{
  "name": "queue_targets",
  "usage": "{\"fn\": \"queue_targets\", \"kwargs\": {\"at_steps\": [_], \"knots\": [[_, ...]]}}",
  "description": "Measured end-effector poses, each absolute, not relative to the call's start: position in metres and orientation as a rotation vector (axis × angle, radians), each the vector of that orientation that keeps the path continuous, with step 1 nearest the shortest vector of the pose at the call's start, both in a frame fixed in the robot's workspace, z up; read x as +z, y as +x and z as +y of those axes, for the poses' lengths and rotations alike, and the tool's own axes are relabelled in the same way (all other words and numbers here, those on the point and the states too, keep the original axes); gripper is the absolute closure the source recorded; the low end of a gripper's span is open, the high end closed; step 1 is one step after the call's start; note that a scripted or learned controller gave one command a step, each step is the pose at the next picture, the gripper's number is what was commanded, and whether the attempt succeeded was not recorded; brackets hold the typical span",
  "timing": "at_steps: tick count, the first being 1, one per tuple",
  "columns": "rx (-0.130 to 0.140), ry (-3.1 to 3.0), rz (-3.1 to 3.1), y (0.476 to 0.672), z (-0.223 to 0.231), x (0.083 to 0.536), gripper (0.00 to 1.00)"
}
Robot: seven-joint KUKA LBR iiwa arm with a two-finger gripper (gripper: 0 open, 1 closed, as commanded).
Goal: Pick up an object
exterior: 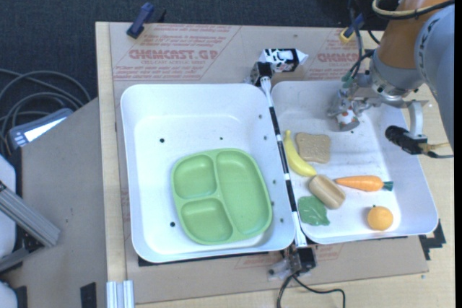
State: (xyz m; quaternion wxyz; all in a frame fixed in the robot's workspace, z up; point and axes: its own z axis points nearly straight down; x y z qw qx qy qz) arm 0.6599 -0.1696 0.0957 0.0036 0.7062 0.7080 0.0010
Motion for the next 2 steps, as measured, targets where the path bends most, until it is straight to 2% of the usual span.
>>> {"fn": "queue_targets", "kwargs": {"at_steps": [1, 2], "knots": [[-0.003, 2.224, 2.226, 0.666, -0.108, 0.085, 1.0], [0.001, 2.221, 2.223, 0.583, -0.049, 0.186, 1.0]]}}
